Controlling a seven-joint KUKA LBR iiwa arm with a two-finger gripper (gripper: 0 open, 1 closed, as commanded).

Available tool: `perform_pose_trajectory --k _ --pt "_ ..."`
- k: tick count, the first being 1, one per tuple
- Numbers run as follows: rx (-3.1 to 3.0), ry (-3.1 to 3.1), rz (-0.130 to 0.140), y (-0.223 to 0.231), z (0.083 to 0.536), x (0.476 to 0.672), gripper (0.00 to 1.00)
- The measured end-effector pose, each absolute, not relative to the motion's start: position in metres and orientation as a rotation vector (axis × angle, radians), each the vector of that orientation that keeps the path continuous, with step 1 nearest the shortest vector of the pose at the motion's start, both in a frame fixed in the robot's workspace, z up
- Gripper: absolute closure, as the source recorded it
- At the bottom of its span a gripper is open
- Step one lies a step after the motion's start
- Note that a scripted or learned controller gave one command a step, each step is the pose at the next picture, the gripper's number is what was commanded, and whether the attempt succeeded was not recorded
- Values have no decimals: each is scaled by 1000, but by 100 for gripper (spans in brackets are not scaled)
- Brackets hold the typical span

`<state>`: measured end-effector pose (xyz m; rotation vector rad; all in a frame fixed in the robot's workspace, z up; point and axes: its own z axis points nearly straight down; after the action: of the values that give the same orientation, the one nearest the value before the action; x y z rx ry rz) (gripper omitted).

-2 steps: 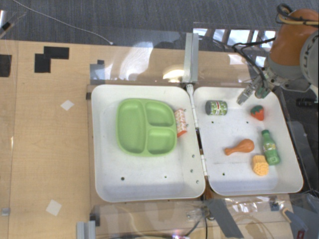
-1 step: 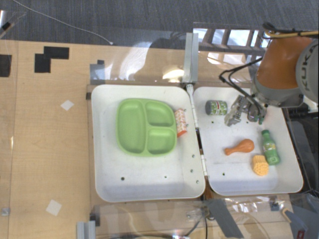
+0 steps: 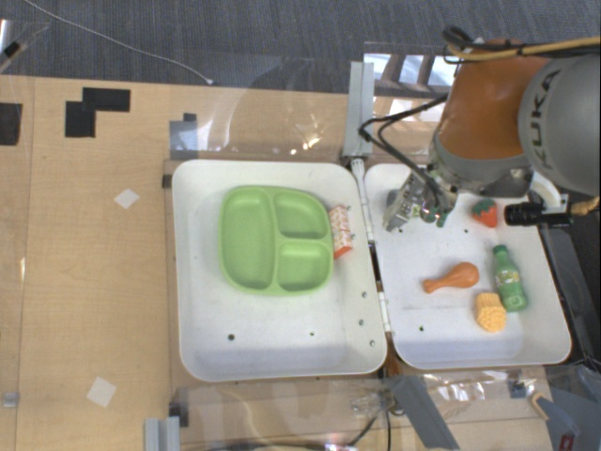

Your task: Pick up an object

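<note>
Below and right of the gripper [image 3: 410, 209] lies the drumstick [image 3: 451, 278], pointing sideways; whether it grips anything, I cannot tell.

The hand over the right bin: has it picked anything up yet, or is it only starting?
Nothing looks picked up yet. The hand is over the upper left of the right bin, on bare floor. The drumstick, corn, green bottle and a small red item all lie in the bin. Choosing one, gripping and lifting remain.
</note>
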<state>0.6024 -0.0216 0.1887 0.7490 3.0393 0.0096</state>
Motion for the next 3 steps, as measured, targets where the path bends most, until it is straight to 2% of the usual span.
perform_pose_trajectory --k 1,2,3 --pt "817 3025 11 75 229 568 100" --pt "1235 2887 5 146 216 528 100" --pt "697 3055 7 141 260 497 100"
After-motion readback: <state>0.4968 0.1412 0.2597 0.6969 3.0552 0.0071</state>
